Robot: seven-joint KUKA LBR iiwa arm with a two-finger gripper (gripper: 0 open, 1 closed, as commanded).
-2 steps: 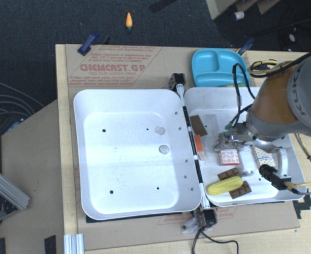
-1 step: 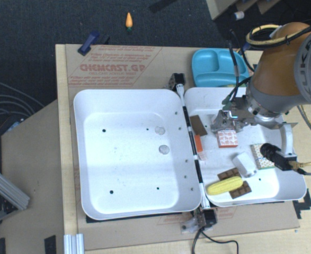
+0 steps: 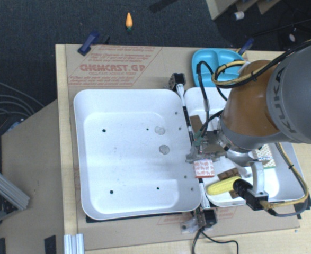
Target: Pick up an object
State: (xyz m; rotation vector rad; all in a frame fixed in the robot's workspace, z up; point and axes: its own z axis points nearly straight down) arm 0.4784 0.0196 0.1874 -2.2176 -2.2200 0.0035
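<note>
Camera view, reading rightward from the left bin [image 3: 129, 152]: that white bin sits on the desk [image 3: 113, 67]. Just past its right rim the claw [image 3: 205, 151] hangs low over the right bin [image 3: 282, 187]; whether it grips anything I cannot tell. A red-and-white packet [image 3: 203, 168] lies just below it, a yellow object [image 3: 223, 186] beyond.

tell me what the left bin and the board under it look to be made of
Left bin: seems thin moulded plastic, glossy white; its rounded corners, raised lip and soft sheen suggest a formed tray.
Board: probably a sheet still in its tan paper masking, matte; red printed lettering runs across it, so what lies beneath is uncertain.
</note>
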